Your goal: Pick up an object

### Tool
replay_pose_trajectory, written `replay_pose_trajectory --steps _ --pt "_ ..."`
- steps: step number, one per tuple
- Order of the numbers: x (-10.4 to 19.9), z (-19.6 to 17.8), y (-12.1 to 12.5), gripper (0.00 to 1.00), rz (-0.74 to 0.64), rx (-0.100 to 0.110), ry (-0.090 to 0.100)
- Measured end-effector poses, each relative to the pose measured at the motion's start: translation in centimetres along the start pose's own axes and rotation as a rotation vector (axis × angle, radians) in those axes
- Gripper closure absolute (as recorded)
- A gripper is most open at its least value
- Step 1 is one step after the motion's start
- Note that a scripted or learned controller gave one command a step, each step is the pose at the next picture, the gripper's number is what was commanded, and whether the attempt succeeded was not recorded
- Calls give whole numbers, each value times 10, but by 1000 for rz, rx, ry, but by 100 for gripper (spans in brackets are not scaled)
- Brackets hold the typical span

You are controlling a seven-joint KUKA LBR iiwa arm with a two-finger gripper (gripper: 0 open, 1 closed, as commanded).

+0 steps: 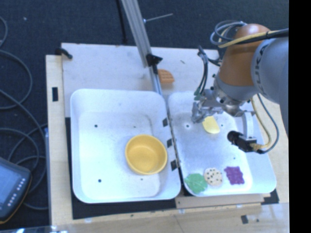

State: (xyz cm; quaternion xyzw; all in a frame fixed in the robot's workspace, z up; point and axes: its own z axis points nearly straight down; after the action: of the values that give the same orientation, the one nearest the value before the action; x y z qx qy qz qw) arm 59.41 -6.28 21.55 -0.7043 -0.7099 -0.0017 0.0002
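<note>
Arm (252, 57) enters from 2 o'clock, orange band uppermost, wrist angled down toward 8 o'clock. Gripper (198, 113) hangs low at frame centre-right, pointing down.

Dark carpet floor (58, 13), pale wooden bench (56, 130)

You won't find any readable text, label, brand, number or sign here. The two white bins, the worktop (112, 62) and the arm carry no lettering you can make out, and the dark screen of the device (10, 188) at the lower left edge is too small and dim to read.
</note>
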Motion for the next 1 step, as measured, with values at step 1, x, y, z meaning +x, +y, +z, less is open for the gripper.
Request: replay_pose_trajectory --steps 1 --pt "47 -13 3 100 0 -1 -1"
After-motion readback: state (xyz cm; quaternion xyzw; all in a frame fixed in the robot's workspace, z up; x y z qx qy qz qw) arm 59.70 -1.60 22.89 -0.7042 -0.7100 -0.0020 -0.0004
